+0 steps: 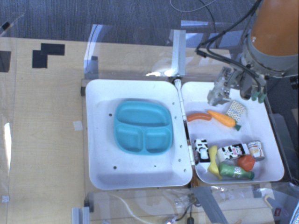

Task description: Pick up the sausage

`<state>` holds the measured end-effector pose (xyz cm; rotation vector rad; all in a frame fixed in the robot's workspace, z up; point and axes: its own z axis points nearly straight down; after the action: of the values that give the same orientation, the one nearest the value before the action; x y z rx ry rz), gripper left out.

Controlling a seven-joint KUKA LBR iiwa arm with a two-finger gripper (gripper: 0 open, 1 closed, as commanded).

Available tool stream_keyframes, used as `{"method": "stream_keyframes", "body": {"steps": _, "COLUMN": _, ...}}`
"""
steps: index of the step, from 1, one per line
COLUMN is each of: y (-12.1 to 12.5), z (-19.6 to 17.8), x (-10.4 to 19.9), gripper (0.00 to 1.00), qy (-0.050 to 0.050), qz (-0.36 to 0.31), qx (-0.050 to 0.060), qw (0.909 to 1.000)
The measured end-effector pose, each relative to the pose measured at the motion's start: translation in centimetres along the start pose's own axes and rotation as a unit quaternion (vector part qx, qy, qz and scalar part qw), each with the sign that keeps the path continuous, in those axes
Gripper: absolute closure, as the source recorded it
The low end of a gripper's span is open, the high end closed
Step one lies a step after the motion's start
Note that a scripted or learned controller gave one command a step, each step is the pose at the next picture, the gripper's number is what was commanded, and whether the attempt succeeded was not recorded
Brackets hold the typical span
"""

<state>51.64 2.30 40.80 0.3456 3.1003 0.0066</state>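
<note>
A: Reading left to right from my screen: the pale wooden table [42,125] carries two white bins. The left bin [100,171] holds one thing, a blue divided plate [142,126], lying flat near its middle.

B: And the sausage?

A: In the right bin [275,167], just past the divider. The sausage [199,117] lies flat at that bin's left wall, roughly level across the view. Its right end is close to the tip of a toy carrot [222,119], which slants down to the right. I can't tell whether the two touch.

B: What else is in there?

A: A small checkered packet [236,109] just above the carrot's leaf end. Along the near side I see a black-and-white carton [201,150], a yellow banana [213,161], a second carton [233,150], a green bottle [236,171], a red tomato [246,162] and a small can [255,150], all crowded together.

B: The hand?

A: The hand [219,94] hangs over the far part of the right bin, above and right of the sausage, apart from it. I hold nothing. From this angle I cannot tell whether its fingers are wide or narrow.
</note>
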Motion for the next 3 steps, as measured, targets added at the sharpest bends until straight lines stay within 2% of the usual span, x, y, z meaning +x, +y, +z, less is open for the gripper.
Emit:
{"method": "stream_keyframes", "body": {"steps": 1, "y": 4.7, "z": 5.8, "x": -2.9, "gripper": 1.0, "qy": 0.006, "qz": -0.166, "qx": 0.0, "qw": 0.9862}}
{"method": "stream_keyframes", "body": {"steps": 2, "y": 5.4, "z": -2.8, "x": -7.8, "gripper": 1.0, "qy": 0.004, "qz": -0.323, "qx": -0.001, "qw": 0.9465}}
{"method": "stream_keyframes", "body": {"steps": 3, "y": 4.8, "z": 4.4, "x": -13.5, "gripper": 1.0, "qy": 0.006, "qz": -0.42, "qx": -0.002, "qw": 0.9076}}
